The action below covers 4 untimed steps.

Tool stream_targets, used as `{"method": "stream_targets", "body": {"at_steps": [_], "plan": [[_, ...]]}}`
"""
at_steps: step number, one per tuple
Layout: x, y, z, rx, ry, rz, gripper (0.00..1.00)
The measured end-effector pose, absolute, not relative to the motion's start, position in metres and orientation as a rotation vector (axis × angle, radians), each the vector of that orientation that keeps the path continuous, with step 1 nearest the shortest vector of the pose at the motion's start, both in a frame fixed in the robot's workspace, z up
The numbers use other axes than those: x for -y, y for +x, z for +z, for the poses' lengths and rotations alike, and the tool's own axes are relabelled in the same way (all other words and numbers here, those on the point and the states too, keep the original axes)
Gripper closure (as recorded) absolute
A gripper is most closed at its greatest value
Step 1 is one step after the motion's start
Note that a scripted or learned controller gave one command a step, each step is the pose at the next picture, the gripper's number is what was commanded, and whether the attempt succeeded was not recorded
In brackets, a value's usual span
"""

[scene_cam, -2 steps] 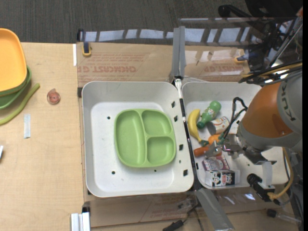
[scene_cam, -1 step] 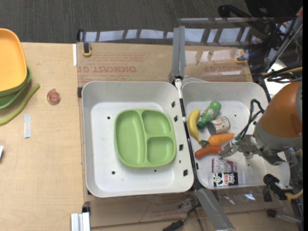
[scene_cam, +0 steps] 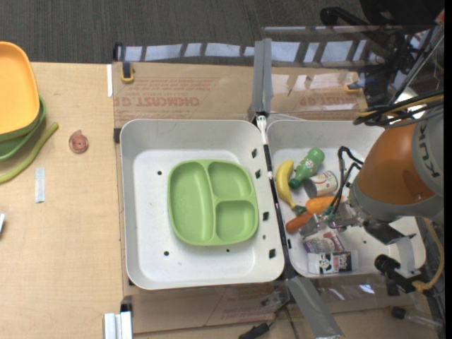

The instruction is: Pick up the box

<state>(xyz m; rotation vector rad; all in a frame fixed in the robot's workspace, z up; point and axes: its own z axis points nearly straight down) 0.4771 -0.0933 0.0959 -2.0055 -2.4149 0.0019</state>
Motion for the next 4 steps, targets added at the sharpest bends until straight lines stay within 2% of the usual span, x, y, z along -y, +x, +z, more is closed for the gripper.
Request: {"method": "stream_targets", "body": {"at_steps": [1, 2, 3, 4], "plan": [[0.095, 0.478, 0.105, 2.412, -2.012, 0.001, 1.00], [0.095, 0.477, 0.104, 2.411, -2.010, 0.003, 0.00], [0.114, 0.570, 0.091, 2.069, -2.363, 0.006, 0.00], [0.113, 0.487, 0.091, 2.246, -2.193, 0.003, 0.00]]}}
